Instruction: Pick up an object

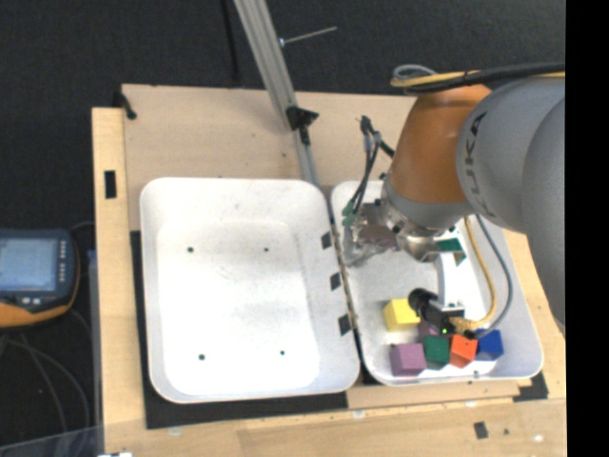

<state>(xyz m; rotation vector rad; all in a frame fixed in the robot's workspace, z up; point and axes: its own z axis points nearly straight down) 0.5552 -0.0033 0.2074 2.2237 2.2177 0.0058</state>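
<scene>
Several small blocks lie in the near end of the right bin (509,284): a yellow block (401,313), a purple block (407,358), a green block (437,351), an orange block (463,349) and a blue block (490,343). A teal piece (453,248) peeks out beside the wrist. My gripper (367,238) is low over the right bin's far left part, close to the wall between the bins and farther back than the blocks. The orange-banded wrist (433,160) covers most of it. Nothing shows in its grasp.
The left bin (238,284) is a bare white tray with a few dark specks. A slanted metal rail (271,60) runs from the top down to the gap between the bins. A handheld screen (33,269) sits off the bench's left edge.
</scene>
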